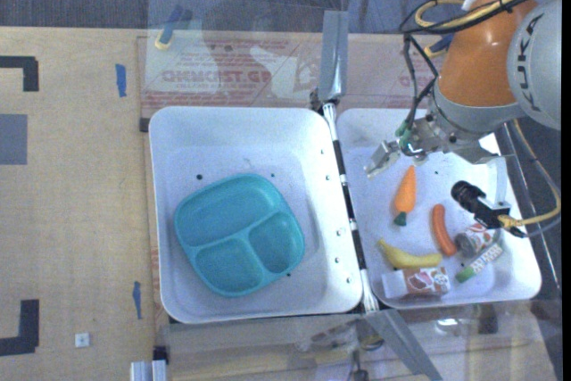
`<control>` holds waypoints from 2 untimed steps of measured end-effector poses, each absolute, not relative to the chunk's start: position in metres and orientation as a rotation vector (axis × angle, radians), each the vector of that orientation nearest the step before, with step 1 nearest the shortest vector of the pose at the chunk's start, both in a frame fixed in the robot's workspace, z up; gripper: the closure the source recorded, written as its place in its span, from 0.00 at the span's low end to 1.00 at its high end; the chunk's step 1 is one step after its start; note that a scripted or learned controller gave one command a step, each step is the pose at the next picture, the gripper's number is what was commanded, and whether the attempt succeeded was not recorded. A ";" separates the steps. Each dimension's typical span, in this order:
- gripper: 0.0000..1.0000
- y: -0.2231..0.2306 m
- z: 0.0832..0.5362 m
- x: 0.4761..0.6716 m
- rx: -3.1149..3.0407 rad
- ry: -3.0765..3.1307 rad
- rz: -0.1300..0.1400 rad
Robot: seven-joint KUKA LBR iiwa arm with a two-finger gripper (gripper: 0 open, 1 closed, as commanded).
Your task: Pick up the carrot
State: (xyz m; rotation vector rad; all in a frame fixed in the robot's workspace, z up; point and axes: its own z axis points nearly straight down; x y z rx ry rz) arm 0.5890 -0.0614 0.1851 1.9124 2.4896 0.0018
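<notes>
- I see the grey arm with the orange band reaching in from the right, with its claw hanging over the far left part of the right-hand shallow white bin.
- From this angle I cannot tell whether the claw is apart or together; nothing visibly sits in its grip.
- The small orange carrot with a green stem end lies on the floor of that right bin, just on the near side of the claw. Its orange tip points to the far side and its green end to the near side.
- I cannot make out whether the claw touches the carrot's far tip.
- To the right of the carrot lies an orange-red sausage-shaped piece, apart from it.
- Nearer to me, a yellow banana lies curved across the bin floor, and a white packet with red print lies along the near wall just beside it.
- The left-hand shallow white bin holds a teal plastic plate with three compartments.
- Both bins sit side by side on the pale wooden counter.
</notes>
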 end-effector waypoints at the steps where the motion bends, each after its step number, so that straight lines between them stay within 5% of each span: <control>1: 0.00 -0.118 0.088 0.585 1.825 2.549 0.007; 2: 1.00 -0.120 0.100 0.586 1.829 2.540 0.012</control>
